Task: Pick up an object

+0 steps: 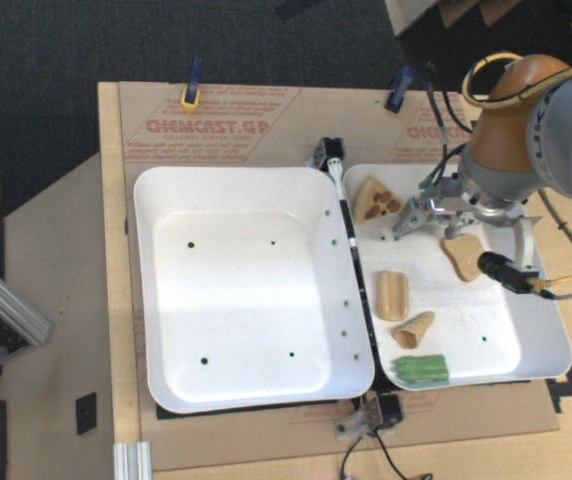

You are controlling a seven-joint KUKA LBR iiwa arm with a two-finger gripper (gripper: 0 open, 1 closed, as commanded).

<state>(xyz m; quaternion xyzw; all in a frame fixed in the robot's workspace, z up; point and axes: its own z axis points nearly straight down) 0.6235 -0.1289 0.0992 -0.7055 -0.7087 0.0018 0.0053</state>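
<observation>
The right bin (pixel 526 353) holds a pizza slice (pixel 374 200) at its far left corner and a tan bread-like piece (pixel 463 256) near the middle. A tan loaf (pixel 393 295), a small cone (pixel 414 329) and a green block (pixel 422 370) lie along its left and front side. My gripper (pixel 428 228) hangs low over the bin's far part, between the pizza slice and the bread-like piece. Its fingers are spread open and nothing is between them.
The left bin (pixel 166 298) lies beside the right one, parted from it by a raised rim with a black clip (pixel 328 152) at the far end. Cables loop off the arm's wrist (pixel 506 133) toward the right edge. Blue clamps (pixel 193 86) hold the cardboard base.
</observation>
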